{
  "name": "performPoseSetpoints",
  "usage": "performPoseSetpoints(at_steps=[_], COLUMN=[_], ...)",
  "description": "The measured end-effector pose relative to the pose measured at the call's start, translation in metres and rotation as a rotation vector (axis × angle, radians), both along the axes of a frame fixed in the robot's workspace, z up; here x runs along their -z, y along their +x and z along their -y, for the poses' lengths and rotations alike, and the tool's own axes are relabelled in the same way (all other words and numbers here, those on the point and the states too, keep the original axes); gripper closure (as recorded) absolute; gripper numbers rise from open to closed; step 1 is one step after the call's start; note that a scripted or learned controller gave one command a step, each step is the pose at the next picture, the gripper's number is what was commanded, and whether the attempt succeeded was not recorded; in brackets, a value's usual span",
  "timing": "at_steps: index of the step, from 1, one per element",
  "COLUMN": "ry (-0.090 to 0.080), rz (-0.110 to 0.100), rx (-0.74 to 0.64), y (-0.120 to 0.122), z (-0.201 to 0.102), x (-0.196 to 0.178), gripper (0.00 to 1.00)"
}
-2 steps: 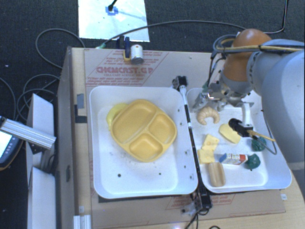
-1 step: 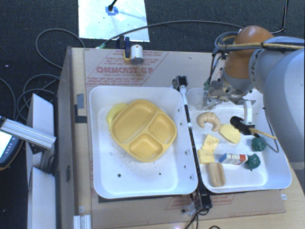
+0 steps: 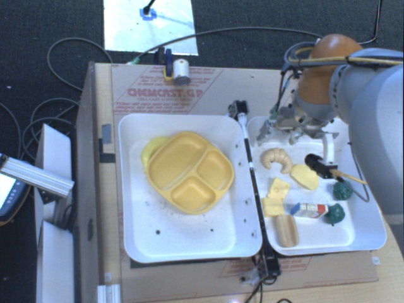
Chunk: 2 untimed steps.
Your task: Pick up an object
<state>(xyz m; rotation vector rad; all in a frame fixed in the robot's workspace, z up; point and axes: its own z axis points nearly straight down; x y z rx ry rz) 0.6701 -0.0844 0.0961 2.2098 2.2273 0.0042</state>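
grey arm (image 3: 369, 100) low over right bin (image 3: 369, 232)

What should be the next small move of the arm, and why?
Probably lower the pincer toward the croissant. The pincer hangs at the far end of the right bin with nothing visibly held, and the croissant lies nearest, just below it in the view, apart from the other items.

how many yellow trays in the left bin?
2: a divided tray at the left bin's middle, and another mostly hidden beneath it, edge poking out on its left. More could be underneath.
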Motion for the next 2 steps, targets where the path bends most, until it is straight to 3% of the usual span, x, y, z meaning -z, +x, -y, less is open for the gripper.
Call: performPoseSetpoints(at_steps=[1,2], ry=[0.000,0.000], rz=[-0.004,0.003], rx=[0.006,0.006], y=[-0.037,-0.035], z=[0.018,0.018], x=[0.012,-0.001], gripper=[0.00,1.00])
